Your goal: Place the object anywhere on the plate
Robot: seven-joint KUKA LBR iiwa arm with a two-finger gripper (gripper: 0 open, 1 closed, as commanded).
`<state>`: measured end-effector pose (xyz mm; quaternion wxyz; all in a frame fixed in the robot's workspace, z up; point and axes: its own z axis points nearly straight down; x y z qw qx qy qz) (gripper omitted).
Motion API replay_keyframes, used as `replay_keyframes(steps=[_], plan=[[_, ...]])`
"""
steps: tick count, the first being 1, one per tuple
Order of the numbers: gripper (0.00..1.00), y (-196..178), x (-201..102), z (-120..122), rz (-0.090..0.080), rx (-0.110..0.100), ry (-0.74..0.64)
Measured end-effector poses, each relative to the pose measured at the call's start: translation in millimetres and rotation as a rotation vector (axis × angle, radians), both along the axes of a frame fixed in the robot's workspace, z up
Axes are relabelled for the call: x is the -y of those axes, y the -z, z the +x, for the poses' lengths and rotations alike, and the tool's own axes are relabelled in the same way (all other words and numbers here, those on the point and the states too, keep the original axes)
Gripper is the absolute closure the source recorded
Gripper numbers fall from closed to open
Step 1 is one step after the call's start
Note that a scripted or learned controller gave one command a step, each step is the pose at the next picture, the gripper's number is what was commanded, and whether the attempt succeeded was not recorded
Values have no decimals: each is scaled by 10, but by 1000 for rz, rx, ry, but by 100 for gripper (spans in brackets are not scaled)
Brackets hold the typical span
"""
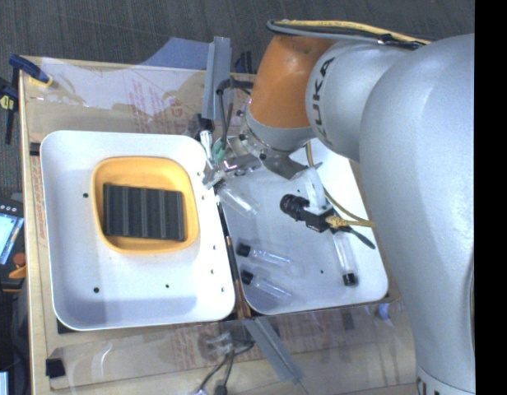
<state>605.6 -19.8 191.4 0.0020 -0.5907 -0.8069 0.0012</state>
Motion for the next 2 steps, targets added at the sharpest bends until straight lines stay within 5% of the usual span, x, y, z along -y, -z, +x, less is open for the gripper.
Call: replay_keyframes(steps=[1,2], plan=[[100,-8,-165,133,-1,5,-205],[0,-8,-163,134,0,5,-204]])
